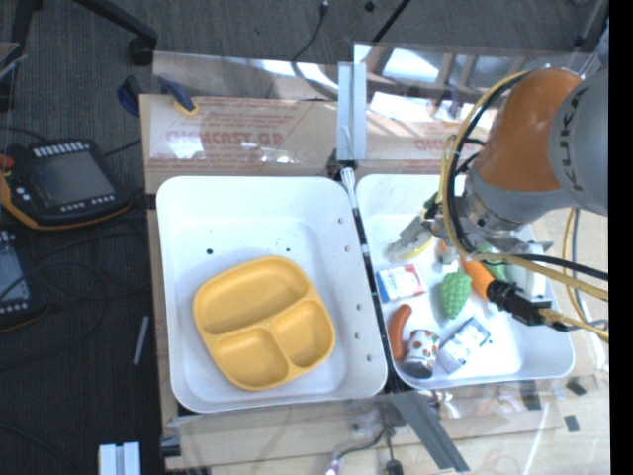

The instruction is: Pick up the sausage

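The sausage [399, 330], a short red-orange link, lies near the front left of the right bin [381, 191], close to the wall between the bins. My gripper [416, 236] hangs over the middle of that bin, behind the sausage and clear of it. The grey arm with its orange band [534, 132] reaches in from the right and hides the bin's far right part.
Around the sausage lie a small blue-and-white box [401, 282], a green knobbly toy [455, 293], an orange carrot [479, 276], a red-spotted white toy [423, 348] and a blue-and-white packet [465, 341]. A yellow divided plate [262, 320] sits in the left bin [198, 216].
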Action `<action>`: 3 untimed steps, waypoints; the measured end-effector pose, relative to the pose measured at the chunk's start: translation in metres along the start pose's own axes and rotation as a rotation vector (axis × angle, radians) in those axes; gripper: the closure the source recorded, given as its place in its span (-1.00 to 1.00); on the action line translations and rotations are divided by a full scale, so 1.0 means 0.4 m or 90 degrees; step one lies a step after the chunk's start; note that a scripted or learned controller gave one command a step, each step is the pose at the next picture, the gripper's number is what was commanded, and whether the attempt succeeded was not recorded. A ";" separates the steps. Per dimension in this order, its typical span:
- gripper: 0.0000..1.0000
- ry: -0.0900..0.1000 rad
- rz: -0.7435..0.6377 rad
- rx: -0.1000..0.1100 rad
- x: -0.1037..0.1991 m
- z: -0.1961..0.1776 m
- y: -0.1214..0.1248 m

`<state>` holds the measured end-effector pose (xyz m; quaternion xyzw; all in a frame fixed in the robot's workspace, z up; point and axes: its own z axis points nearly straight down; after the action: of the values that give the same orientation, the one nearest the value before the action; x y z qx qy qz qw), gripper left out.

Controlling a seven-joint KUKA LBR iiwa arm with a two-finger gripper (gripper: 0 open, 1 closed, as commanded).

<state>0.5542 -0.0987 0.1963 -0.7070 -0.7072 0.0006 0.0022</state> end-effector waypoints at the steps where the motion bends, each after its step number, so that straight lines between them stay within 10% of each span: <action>1: -1.00 -0.003 -0.122 0.000 -0.041 0.242 -0.180; 3: -1.00 -0.011 -0.114 -0.012 -0.040 0.258 -0.168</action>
<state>0.4868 -0.1146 0.0936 -0.6410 -0.7675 0.0000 -0.0107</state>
